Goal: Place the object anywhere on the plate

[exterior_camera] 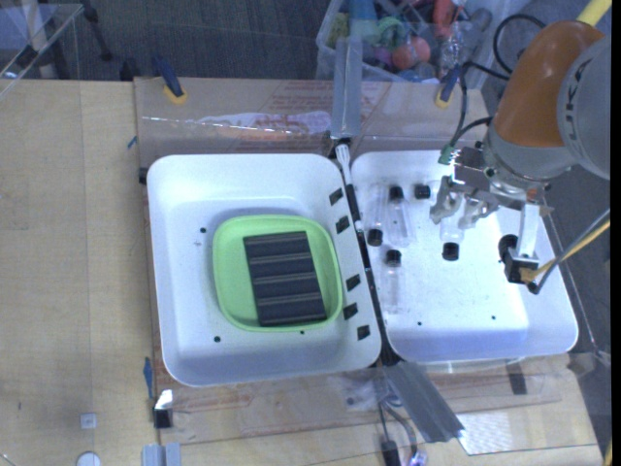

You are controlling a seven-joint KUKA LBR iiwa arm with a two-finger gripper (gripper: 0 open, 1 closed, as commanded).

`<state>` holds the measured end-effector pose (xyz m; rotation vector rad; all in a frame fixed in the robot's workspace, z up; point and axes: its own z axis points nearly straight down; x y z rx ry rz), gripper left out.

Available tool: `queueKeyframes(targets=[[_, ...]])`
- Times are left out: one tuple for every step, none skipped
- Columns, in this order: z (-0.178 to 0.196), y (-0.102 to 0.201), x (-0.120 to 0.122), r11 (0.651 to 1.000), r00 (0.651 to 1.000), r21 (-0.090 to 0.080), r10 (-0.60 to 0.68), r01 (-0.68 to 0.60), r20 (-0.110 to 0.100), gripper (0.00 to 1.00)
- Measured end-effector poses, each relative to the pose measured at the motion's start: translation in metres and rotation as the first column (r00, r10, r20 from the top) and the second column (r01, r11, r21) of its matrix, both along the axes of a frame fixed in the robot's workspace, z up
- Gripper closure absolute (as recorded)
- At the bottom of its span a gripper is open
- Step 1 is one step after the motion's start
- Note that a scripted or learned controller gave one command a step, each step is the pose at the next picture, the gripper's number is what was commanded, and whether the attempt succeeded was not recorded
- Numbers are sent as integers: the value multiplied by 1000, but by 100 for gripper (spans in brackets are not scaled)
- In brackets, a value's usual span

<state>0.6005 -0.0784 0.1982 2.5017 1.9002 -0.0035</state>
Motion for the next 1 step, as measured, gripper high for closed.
queueKeyframes(targets=[[0, 0, 0, 1000, 1000, 0, 0, 0, 0, 0]])
